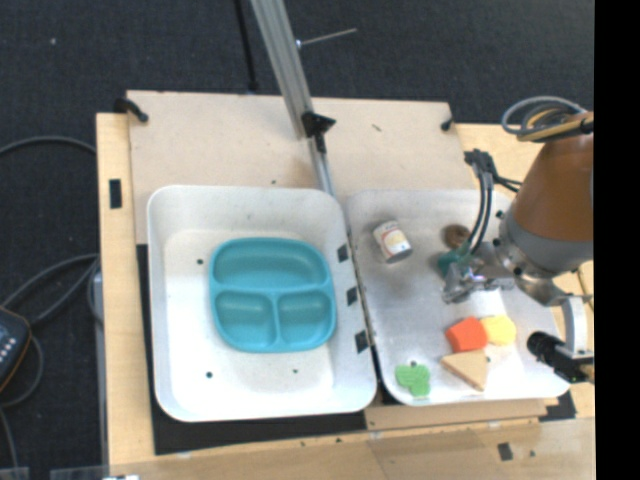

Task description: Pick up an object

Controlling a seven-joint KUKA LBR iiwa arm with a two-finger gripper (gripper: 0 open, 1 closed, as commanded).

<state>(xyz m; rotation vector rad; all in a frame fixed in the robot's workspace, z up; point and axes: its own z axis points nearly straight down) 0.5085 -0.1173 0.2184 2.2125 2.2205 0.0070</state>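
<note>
So the arm [555,208] comes in from the right and hangs over the right bin [400,298], orange band up top and the grey wrist below it. The gripper [462,280] sits low over the middle of that bin, pointing left, with a bit of teal on it near the tip. Can't really tell how the fingers stand, it's too small and blurry there, and I don't see anything between them. Stuff to grab is all in the right bin: a small can [392,240] lying on its side toward the far left part, well apart from the gripper; a brownish round thing [456,235] just past the gripper on the far side, can't make out what it is; then a cluster in the near right corner with an orange block [466,335], a yellow block [499,329] touching it on the right, and a tan wedge [468,370] just in front of both. A green toy [412,377] sits at the near edge, a bit left of the wedge. The orange block is just near of the gripper, not touching it as far as I can see. The left bin [180,268] has a teal tray [271,294] with three compartments lying flat in the middle. Both bins sit side by side on a wooden bench [220,138], and a metal pole [280,43] slants up from the far edge between them. Some cables loop over the arm on the far right.
</note>
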